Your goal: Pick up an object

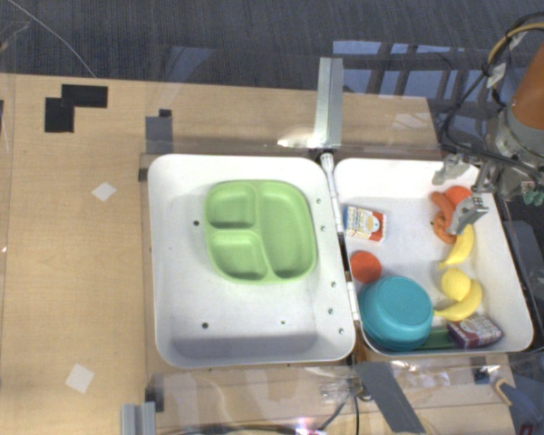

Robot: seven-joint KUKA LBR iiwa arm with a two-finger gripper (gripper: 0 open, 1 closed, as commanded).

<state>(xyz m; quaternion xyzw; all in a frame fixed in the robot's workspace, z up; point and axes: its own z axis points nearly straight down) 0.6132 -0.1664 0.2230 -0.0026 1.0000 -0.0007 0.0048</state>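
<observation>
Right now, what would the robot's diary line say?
arm: over right bin | gripper: above orange toy | holding: nothing seen | left bin: green tray

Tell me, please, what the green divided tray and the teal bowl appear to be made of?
The green divided tray looks like moulded plastic, matte, with soft rounded compartment edges. The teal bowl also looks plastic, smooth with a slight sheen, though glazed ceramic cannot be ruled out.

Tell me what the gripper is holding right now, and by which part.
It cannot be told. The gripper sits low in the right white bin, over the orange carrot-shaped toy and just above the yellow plastic banana, with nothing clearly between its fingers.
</observation>
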